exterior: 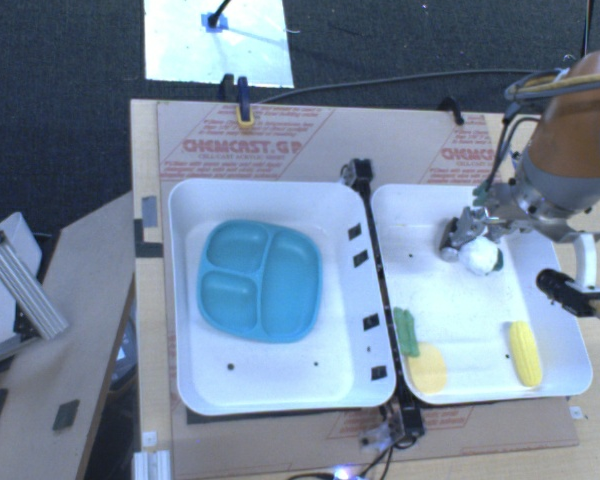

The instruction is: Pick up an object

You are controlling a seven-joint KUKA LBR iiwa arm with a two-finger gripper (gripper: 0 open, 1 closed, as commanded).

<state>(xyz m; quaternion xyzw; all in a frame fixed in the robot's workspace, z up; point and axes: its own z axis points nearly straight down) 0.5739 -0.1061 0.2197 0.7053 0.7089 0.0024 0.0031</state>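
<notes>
**Gripper low over a white ball in the right bin**

The gripper (pixel 467 236) hangs in the right bin (pixel 580 368), just beside a white ball (pixel 481 257) at its 4 o'clock; whether they touch is unclear. How far its fingers are parted cannot be told. The right bin also holds a corn cob (pixel 524 352) at 5 o'clock, plus a green piece (pixel 406 331) and a yellow piece (pixel 427 368) at 7 o'clock. The left bin (pixel 195 388) holds 1 blue divided plate (pixel 261 280). The arm (pixel 570 138) enters from 2 o'clock, bent down toward the bin.

Pincer (pixel 467 236) beside white ball (pixel 481 257), right bin (pixel 580 368).
</notes>
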